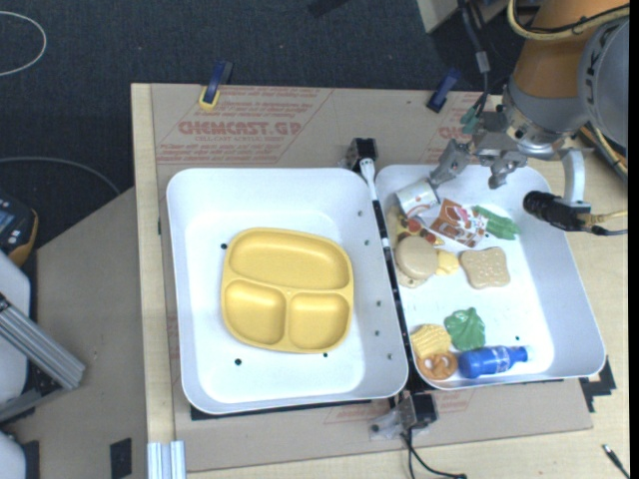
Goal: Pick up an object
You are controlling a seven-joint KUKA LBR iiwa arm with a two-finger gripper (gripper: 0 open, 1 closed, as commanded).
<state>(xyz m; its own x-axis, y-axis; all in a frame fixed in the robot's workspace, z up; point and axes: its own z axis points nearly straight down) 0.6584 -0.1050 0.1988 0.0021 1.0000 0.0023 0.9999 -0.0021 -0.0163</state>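
The left bin (pixel 190 267) has open white floor all around a yellow divided plate (pixel 288 289) at its middle. In the right bin (pixel 569 297), toy foods (pixel 454 242) crowd the left half; bare floor runs along its right side. The gripper (pixel 471 168) hangs above the far edge.

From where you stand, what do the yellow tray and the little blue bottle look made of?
Yellow tray: likely moulded plastic, smooth with a soft sheen and rounded compartment walls. Blue bottle: probably glossy plastic too, showing a bright highlight along its side, with a white cap.

arm reaches from right; fingers (pixel 472 165) spread apart, pointing down.
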